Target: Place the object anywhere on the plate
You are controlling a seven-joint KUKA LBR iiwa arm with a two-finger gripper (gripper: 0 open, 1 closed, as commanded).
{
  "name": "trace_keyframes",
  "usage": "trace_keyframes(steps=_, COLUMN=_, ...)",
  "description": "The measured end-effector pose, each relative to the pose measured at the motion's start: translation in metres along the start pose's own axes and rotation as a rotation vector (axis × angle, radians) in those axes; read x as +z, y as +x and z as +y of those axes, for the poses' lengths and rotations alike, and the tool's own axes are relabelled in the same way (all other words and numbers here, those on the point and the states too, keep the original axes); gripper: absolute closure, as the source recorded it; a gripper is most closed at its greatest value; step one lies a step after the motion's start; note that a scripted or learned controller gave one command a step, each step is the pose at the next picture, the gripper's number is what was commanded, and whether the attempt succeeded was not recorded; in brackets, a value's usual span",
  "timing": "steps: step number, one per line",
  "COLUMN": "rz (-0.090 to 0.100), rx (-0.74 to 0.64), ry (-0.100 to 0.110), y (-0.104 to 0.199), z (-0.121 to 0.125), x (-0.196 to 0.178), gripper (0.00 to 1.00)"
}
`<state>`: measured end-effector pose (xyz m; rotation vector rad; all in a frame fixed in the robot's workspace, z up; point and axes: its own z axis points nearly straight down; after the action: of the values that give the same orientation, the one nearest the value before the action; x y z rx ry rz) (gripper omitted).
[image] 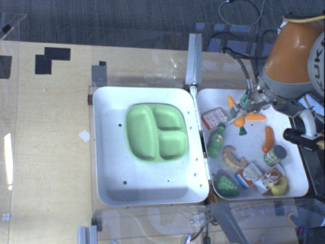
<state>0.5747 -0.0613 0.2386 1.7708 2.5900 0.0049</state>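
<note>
The grey arm with its orange band reaches in from the right, and its 2-finger gripper [247, 103] sits low over the upper part of the right-hand shallow white bin [303, 187]. It is right at the orange carrot-shaped toy [252, 117], and whether it grips that toy I cannot tell from this slant.

That carrot looks like the likely pick: smooth, tapered plastic, lying flat beside a small dark green wedge [242, 131].

Around it the bin is crowded, which makes a clean grab tricky: a glossy green plastic bottle [216, 140], a flat printed red-and-white packet [214, 117], a slick orange sausage shape [267, 139], a knobbly tan bread-like piece [233, 158], a bumpy green broccoli-like lump [226, 185].

Over in the left white bin [109, 187] waits the pale green moulded plate with 3 compartments [155, 132], rounded, matte, nothing on it yet.
</note>
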Motion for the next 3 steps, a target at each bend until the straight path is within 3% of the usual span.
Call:
trace_keyframes(steps=1, rz=0.000, rx=-0.362, ry=0.000, y=0.028, z=0.075, x=0.024, gripper=1.00)
trace_keyframes(steps=2, rz=0.003, rx=-0.356, ry=0.003, y=0.107, z=0.046, x=0.052, gripper=1.00)
trace_keyframes(steps=3, rz=0.000, rx=-0.547, ry=-0.001, y=0.070, z=0.080, x=0.051, gripper=1.00)
